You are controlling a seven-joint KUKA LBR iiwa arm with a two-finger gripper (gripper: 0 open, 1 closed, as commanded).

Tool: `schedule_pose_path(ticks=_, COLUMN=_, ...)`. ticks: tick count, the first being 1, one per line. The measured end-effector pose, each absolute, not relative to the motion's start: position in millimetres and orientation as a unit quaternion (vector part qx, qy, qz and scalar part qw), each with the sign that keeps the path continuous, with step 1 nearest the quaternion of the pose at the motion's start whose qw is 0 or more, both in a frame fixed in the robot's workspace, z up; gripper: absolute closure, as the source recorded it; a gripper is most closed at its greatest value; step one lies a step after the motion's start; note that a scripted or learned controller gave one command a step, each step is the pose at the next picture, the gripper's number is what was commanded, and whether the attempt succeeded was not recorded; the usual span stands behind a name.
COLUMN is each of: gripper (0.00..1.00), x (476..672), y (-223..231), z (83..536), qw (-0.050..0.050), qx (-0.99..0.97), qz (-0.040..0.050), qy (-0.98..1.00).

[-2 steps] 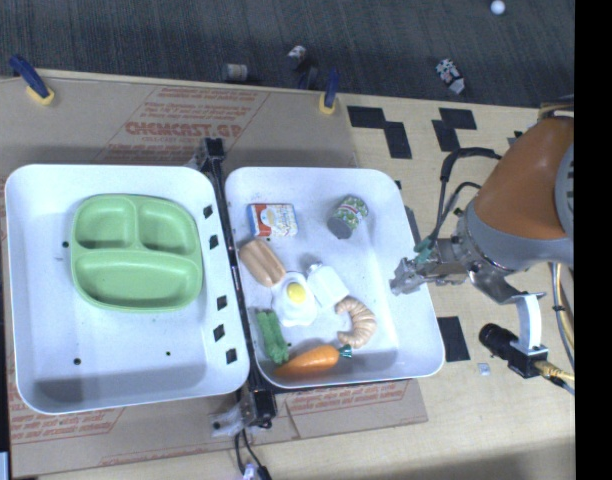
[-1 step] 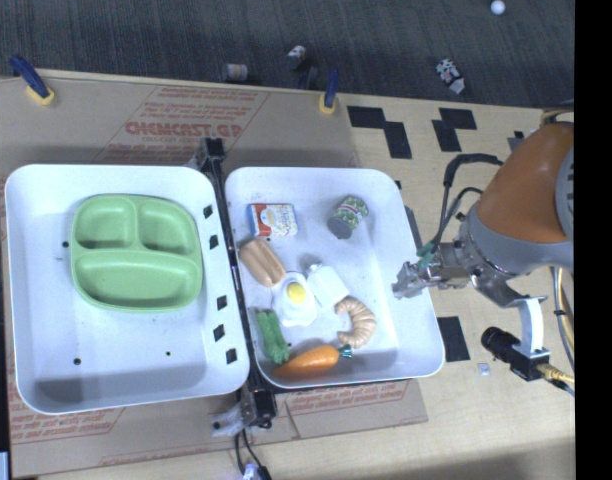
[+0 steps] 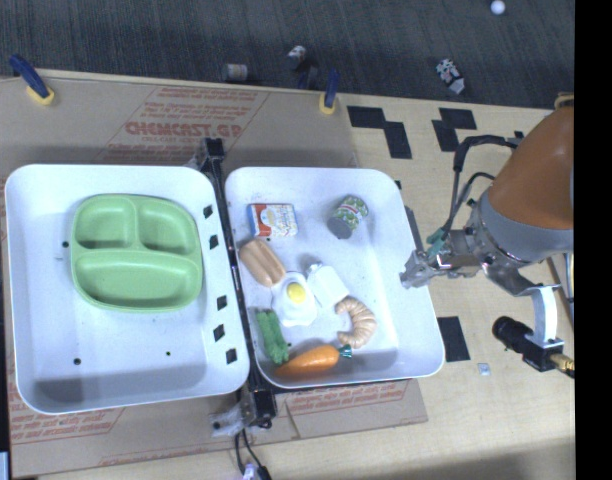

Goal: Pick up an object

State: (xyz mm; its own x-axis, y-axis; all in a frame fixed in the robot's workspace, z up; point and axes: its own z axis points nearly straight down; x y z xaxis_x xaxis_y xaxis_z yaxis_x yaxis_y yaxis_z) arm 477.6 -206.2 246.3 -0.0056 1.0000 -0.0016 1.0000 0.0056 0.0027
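The right bin [image 3: 381, 190] holds several toy foods: a small carton [image 3: 271, 219], a grey-green can [image 3: 348, 215], a hot dog bun [image 3: 261, 262], a fried egg [image 3: 296, 297], a shrimp [image 3: 357, 320], a green pickle [image 3: 273, 336] and a carrot [image 3: 307, 360]. My gripper [image 3: 418, 271] hangs over the right rim of this bin, just right of the shrimp and the egg, with nothing visible between its fingers. The orange-banded arm rises behind it at the right edge.
The left bin [image 3: 36, 298] bears a green divided plate [image 3: 136, 250]. A black clip strip [image 3: 222, 258] runs between the bins. Blue clamps [image 3: 32, 78] pin the cardboard base at its back edge. Cables and a black fitting [image 3: 526, 340] lie to the right of the bins.
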Motion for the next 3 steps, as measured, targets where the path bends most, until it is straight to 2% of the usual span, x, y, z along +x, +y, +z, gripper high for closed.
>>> schedule_pose_path(ticks=1, gripper=1.00, x=477.0, y=-142, z=222, qw=0.000, qx=0.704, qz=-0.0007, qy=0.710)
schedule_pose_path(ticks=2, gripper=1.00, x=476.9, y=-188, z=236, qw=0.000, qx=0.706, qz=-0.0001, qy=0.709)
schedule_pose_path(ticks=3, gripper=1.00, x=476.3, y=-211, z=218, qw=-0.001, qx=0.705, qz=-0.0012, qy=0.709)
